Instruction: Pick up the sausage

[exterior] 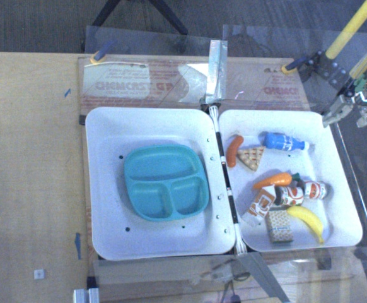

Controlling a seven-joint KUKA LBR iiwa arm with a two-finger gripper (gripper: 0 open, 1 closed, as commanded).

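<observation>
The gripper (349,106) hangs at the upper right, just outside the right bin's (341,169) far corner; whether it is open or closed cannot be made out. The sausage (234,151) lies in that bin near its left wall, beside a waffle wedge (251,158). Nearby are a blue bottle (284,142), carrot (273,181), can (300,193) and banana (308,221). The left bin (108,137) holds a teal divided plate (166,182).

sausage (234,150) right bin (347,188), by left wall | waffle (251,158) beside it | teal plate (166,182) left bin (101,188)
</observation>
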